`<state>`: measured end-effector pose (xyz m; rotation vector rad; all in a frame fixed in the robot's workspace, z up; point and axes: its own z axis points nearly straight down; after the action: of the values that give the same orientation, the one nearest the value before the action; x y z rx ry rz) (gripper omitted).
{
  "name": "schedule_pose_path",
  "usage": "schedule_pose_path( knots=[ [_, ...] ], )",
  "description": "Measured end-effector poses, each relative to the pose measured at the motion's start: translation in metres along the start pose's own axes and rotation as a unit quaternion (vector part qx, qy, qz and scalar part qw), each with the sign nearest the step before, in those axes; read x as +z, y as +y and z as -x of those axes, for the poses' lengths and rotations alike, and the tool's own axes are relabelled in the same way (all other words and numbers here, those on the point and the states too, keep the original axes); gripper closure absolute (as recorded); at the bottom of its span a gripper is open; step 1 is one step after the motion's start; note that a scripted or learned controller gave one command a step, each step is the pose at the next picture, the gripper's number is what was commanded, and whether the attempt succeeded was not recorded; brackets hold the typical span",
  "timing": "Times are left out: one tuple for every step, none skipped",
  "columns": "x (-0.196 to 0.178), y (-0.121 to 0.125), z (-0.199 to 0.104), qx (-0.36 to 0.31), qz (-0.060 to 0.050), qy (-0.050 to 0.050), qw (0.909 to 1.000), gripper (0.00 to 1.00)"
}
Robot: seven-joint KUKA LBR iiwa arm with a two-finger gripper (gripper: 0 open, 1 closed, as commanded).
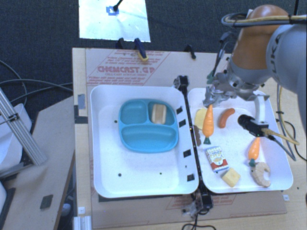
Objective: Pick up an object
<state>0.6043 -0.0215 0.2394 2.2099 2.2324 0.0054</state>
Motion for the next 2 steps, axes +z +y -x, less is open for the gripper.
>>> schedule_pose_path(
  knots=[
    [0.016, 0.014, -0.049, 0.000, 0.000, -0.001, 1.0000, 1.00],
    [0.006, 0.029, -0.106, 0.000, 0.001, 0.000, 1.0000, 1.00]
  ],
)
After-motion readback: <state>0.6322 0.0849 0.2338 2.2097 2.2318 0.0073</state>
